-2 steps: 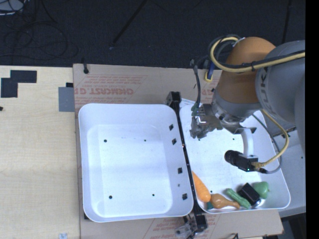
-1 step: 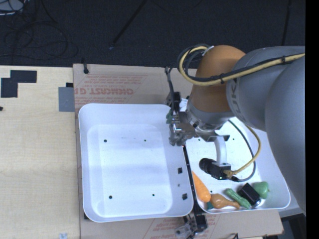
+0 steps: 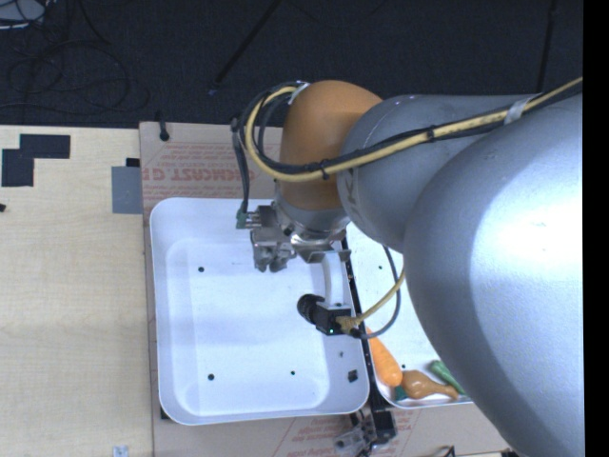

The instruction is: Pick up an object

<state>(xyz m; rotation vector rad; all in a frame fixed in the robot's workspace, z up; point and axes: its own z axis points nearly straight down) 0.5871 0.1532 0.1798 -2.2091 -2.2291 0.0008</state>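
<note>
While the arm covers most of the right side of the view, we count two white bins on the table: the left bin, seen nearly whole, and the right bin, of which a small part by its near edge shows under the arm. We count three objects in that visible part of the right bin: an orange carrot-like piece against the bin's left wall, a tan-orange piece just beside it toward the near edge, and a green piece touching the tan one on its right, partly hidden by the arm. These are the things to be picked, and all three lie in the right bin near its near-left corner. The floor of the left bin shows four small dark dots. One gripper hangs below the orange band, over the far part of the left bin, near its far edge and somewhat toward its right wall. We see its grey body and short dark tips pointing down, but we cannot tell how far apart they stand. We see nothing between them, and the gripper is well apart from the three objects. One black cable fitting hangs over the left bin near its right wall.
</note>
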